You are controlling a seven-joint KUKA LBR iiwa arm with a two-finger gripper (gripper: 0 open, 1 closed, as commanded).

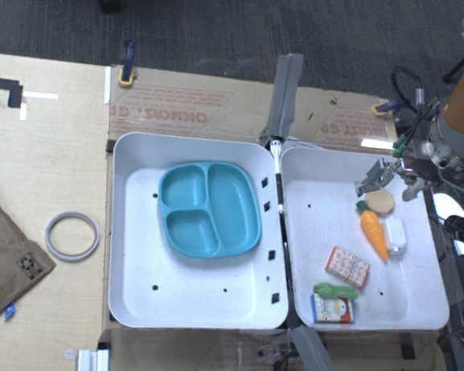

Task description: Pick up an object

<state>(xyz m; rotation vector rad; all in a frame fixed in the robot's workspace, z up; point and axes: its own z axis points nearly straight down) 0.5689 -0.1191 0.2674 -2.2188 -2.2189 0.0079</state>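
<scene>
Camera view: end effector (390, 180) above the right bin's (307, 252) far side.
Its fingers look spread and grip nothing; just below lie a tan round piece (380, 202) and toy carrot (374, 234).

You see the hand (395, 180) above the right bin (307, 252), its fingers apart and holding nothing, just over a beige round piece (381, 202) and a toy carrot (374, 234). The left bin (126, 292) carries a blue divided plate (210, 209).
</scene>
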